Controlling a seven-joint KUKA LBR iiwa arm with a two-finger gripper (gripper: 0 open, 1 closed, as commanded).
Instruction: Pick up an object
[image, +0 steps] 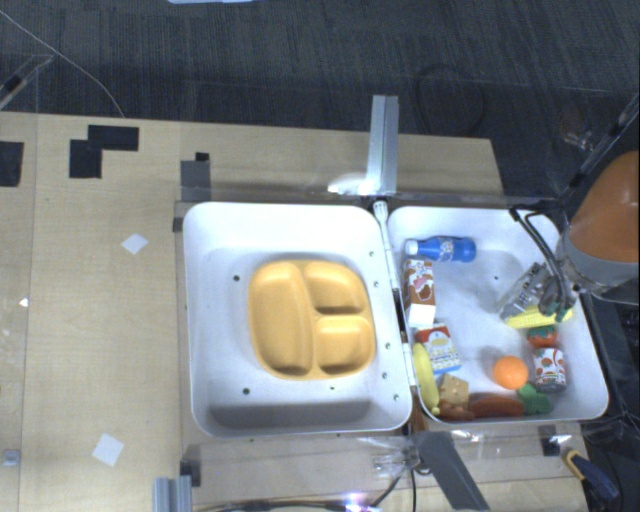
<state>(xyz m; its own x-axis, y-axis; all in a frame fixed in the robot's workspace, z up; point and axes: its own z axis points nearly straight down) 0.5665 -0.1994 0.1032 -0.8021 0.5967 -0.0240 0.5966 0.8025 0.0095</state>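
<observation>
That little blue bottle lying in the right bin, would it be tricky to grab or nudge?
Probably somewhat. The blue bottle lies on its side on the smooth floor of the right bin, so a nudge would likely send it rolling. Its rounded, glossy-looking body might slip between two fingers unless squeezed across the middle. It looks small, so it is probably light.
</observation>
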